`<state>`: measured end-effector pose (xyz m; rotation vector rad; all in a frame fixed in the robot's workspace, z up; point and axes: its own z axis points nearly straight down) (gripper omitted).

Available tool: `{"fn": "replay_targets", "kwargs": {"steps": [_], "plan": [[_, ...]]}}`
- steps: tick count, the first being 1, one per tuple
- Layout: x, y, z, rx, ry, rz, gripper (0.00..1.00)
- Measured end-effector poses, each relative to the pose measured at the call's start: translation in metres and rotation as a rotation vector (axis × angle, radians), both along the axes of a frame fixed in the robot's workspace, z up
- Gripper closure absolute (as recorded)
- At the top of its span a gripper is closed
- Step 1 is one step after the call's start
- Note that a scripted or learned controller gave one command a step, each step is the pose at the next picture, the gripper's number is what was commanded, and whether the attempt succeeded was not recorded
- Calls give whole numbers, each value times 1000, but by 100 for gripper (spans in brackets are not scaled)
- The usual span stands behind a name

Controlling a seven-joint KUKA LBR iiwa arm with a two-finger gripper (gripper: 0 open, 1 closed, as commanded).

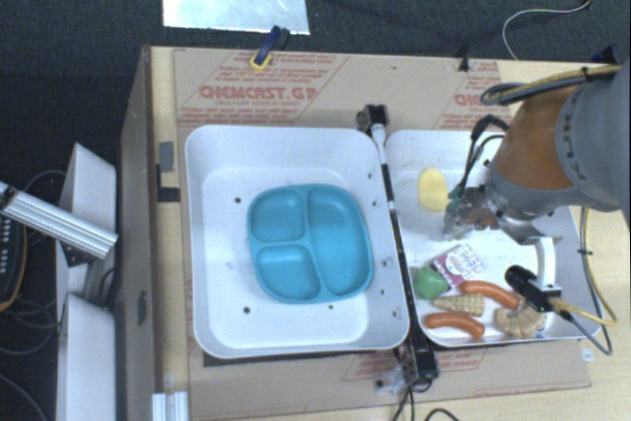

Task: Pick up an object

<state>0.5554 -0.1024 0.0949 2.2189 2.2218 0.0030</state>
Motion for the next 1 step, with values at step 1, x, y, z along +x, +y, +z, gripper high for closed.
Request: {"fn": "replay_targets", "kwargs": {"steps": [1], "plan": [[38, -5, 46, -1, -1, 3, 100]]}}
